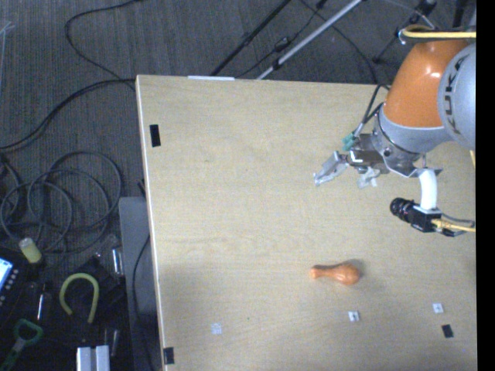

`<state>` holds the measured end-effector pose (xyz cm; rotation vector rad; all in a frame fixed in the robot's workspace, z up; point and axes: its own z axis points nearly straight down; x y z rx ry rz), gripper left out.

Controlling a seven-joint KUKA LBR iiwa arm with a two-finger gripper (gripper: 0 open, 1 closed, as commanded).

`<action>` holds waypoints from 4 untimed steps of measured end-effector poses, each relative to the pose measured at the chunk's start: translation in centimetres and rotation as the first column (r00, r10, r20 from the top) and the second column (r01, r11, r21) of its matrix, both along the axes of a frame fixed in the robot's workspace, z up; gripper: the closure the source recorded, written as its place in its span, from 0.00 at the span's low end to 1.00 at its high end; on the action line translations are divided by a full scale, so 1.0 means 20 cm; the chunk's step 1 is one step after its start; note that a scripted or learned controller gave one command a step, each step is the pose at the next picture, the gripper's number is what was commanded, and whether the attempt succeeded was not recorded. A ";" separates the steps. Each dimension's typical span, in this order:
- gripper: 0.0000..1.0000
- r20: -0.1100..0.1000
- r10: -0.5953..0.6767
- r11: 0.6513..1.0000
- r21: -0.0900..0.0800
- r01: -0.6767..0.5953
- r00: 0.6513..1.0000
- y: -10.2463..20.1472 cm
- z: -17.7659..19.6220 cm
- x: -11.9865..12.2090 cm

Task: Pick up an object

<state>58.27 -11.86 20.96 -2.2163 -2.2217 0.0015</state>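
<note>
A small orange object (338,273), shaped like a gourd with a thin neck pointing left, lies on the light wooden bench top (232,230) toward the front. My gripper (346,178) hangs over the bench at the right, well behind the orange object and apart from it. Its two grey fingers (326,173) are spread, and nothing sits between them. Above the wrist is the arm's orange band (418,83).
A black cable fitting (410,211) hangs off the arm to the right of the gripper. Small white and black markers (353,315) dot the bench's front right. Cables and tools (62,207) lie on the floor to the left, past the bench edge.
</note>
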 end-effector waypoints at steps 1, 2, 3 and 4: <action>0.00 0.001 0.126 0.992 -0.004 -0.126 0.992 -0.23 -0.36 0.26; 0.00 0.001 0.145 0.989 -0.006 -0.145 0.989 -0.21 -0.63 0.43; 0.00 0.001 0.145 0.989 -0.006 -0.145 0.989 -0.21 -0.63 0.43; 0.00 0.002 0.159 0.987 -0.005 -0.159 0.987 -0.43 -0.47 0.43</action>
